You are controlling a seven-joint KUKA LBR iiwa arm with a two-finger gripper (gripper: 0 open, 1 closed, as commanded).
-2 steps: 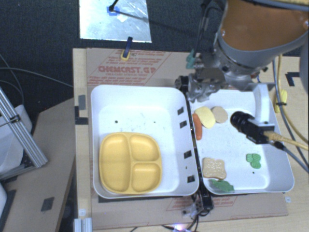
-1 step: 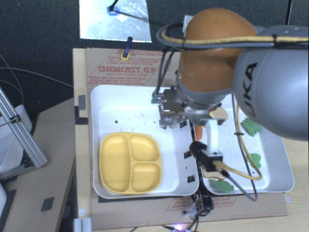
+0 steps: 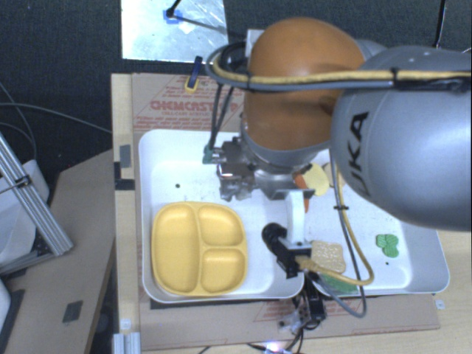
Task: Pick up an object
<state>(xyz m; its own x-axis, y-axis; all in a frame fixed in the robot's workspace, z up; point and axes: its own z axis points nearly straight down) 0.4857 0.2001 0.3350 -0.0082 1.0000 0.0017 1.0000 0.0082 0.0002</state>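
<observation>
pale yellow tray (image 3: 198,257), white bins (image 3: 166,153)

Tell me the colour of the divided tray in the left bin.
Pale yellow; the divided tray shows clearly in the camera view.

Brown cardboard sheet (image 3: 173,105) under two white bins (image 3: 158,157).

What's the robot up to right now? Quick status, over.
Gripper low over left bin, near back. Yellow divided tray lies at front, untouched. Green piece sits in right bin.
</observation>
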